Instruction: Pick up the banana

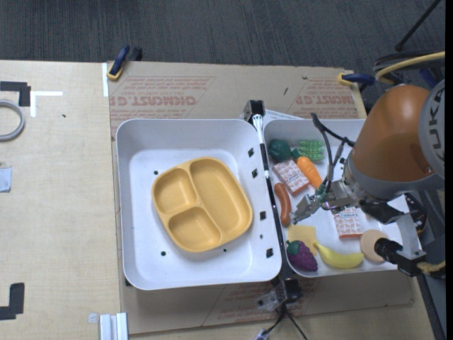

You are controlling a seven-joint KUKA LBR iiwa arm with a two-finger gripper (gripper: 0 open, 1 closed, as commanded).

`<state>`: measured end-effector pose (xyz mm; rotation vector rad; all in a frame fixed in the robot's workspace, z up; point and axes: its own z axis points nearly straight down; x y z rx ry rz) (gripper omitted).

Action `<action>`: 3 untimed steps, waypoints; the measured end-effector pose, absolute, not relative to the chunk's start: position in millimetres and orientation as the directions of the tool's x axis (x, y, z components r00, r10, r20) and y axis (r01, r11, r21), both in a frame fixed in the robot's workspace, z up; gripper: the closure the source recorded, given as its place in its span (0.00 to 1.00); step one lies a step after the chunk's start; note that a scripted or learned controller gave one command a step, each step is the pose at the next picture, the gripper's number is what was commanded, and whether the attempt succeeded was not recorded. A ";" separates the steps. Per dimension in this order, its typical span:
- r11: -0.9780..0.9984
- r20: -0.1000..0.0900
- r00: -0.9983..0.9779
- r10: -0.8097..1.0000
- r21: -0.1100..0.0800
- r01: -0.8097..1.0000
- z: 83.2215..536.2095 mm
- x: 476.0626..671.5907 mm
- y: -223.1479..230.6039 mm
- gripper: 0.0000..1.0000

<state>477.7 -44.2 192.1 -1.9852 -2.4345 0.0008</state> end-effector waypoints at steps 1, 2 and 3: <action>0.517 0.000 -0.517 0.856 0.000 0.856 192.1 478.1 16.8 0.00; 0.837 -0.001 -0.837 0.547 0.001 0.547 192.4 478.4 -7.8 0.00; 0.983 -0.002 -0.983 0.182 0.001 0.182 192.4 478.4 29.4 0.00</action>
